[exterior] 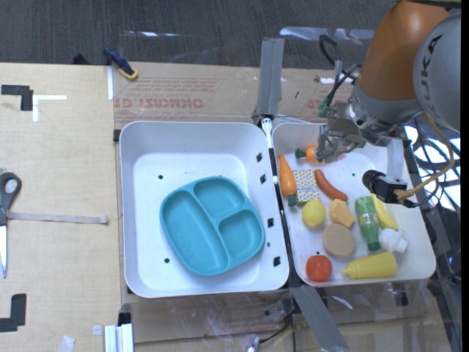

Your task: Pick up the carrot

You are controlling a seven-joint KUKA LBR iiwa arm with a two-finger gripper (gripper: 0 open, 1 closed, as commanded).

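Observation:
The carrot [286, 173] is orange with a green end and lies lengthwise against the left wall of the right bin [421, 270]. My gripper [327, 149] is low over the back of that bin, to the right of the carrot and apart from it. A small orange piece with a green tip [308, 153] sits just left of the gripper. Nothing shows held in the gripper.
A red sausage [331, 185], lemon [314, 213], green bottle [366, 222], banana [385, 213], tomato [319, 268] and yellow squeeze bottle [370, 266] crowd the right bin. A blue divided plate [212, 224] lies in the left bin [135, 196]. Scissors [6, 196] lie on the bench's left.

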